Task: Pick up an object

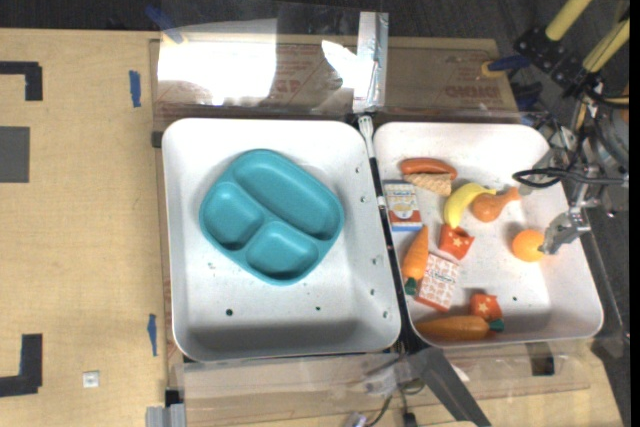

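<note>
The gripper (562, 233) is hanging at the right edge of the right bin (520, 137), and I cannot tell whether it is released or clenched (it is too small and blurred here). An orange ball (526, 245) is lying just to its left, seemingly touching it; being round, it is offering no long axis to line up with, so it looks the likeliest object to pick.
</note>
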Controlling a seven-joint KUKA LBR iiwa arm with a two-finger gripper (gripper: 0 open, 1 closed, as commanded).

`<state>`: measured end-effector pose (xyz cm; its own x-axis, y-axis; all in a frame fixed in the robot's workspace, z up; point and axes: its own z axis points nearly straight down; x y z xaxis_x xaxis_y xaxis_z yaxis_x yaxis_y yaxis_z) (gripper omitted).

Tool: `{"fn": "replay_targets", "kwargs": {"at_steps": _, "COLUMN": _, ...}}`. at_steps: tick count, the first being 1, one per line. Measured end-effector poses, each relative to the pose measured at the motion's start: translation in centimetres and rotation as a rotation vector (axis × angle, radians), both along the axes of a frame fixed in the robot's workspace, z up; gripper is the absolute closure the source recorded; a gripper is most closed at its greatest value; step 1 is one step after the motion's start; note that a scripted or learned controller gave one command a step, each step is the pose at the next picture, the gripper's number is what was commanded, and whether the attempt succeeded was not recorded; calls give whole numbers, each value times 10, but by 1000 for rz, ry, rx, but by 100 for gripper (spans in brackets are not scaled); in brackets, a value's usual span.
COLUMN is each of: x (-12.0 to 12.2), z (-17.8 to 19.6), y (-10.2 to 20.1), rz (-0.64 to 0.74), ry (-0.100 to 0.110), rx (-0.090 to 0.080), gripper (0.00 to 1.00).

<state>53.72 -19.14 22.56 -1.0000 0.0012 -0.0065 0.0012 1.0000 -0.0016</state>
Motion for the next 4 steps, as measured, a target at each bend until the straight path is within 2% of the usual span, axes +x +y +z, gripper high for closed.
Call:
{"fn": "replay_targets", "kwargs": {"at_steps": 1, "x": 3, "z": -127, "y": 46, "rz": 23, "ry": 2, "rx": 2, "gripper": 0}}
{"fn": "replay_targets", "kwargs": {"at_steps": 2, "x": 8, "z": -135, "y": 96, "rz": -195, "ry": -8, "rx": 2, "gripper": 0}}
{"fn": "replay_targets", "kwargs": {"at_steps": 3, "x": 59, "z": -136, "y": 98, "rz": -136, "ry": -8, "rx": 0, "gripper": 0}}
{"fn": "replay_targets", "kwargs": {"at_steps": 4, "x": 41, "z": -136, "y": 94, "rz": -208, "ry": -6, "rx": 3, "gripper": 0}}
